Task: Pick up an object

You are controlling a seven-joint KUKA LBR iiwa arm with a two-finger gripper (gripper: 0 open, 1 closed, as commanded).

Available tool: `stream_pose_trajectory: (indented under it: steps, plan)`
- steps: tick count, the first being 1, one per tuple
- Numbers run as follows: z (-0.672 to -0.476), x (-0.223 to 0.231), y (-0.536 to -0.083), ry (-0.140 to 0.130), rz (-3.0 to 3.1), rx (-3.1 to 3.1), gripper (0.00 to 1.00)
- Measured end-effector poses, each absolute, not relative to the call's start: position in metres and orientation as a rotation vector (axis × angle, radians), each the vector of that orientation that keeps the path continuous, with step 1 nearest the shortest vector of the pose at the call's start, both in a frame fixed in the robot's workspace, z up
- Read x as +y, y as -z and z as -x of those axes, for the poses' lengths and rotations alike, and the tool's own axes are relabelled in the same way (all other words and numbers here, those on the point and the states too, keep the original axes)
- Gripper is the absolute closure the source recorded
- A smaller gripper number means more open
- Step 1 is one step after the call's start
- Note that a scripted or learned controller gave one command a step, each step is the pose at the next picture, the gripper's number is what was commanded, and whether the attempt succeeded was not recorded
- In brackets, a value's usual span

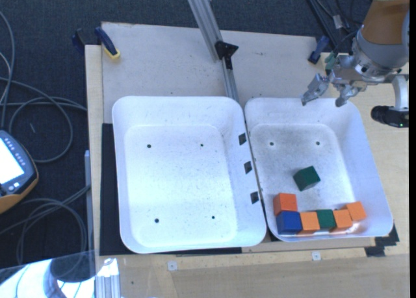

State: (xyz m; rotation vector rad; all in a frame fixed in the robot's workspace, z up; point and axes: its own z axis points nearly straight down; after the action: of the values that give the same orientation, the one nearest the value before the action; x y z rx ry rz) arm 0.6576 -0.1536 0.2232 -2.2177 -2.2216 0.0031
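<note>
Gripper (323,97) at upper right, fingers spread and empty, poised over the right bin's (368,150) far rim; lone green block (306,177) lies mid-bin, apart from the blocks crowded along the lower wall, hence easiest to grasp

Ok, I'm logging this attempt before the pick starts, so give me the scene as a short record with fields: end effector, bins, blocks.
end effector: open, fingers spread, nothing between them, above the back rim of the right bin
right bin: holds all the blocks
green block: lies alone, tilted, mid-bin
front row: blue block, orange block, dark green block, more orange ones at the right end
raised orange block: just behind the blue one
left bin: white, speckled floor
</note>
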Motion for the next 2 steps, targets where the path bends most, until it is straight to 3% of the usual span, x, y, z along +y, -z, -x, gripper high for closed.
stream_pose_trajectory:
  steps: [1, 2]
  plan:
    - [-0.577, -0.141, -0.156, -0.010, 2.214, -2.212, 0.00]
    - [-0.523, -0.176, -0.097, -0.006, 2.222, -2.210, 0.00]
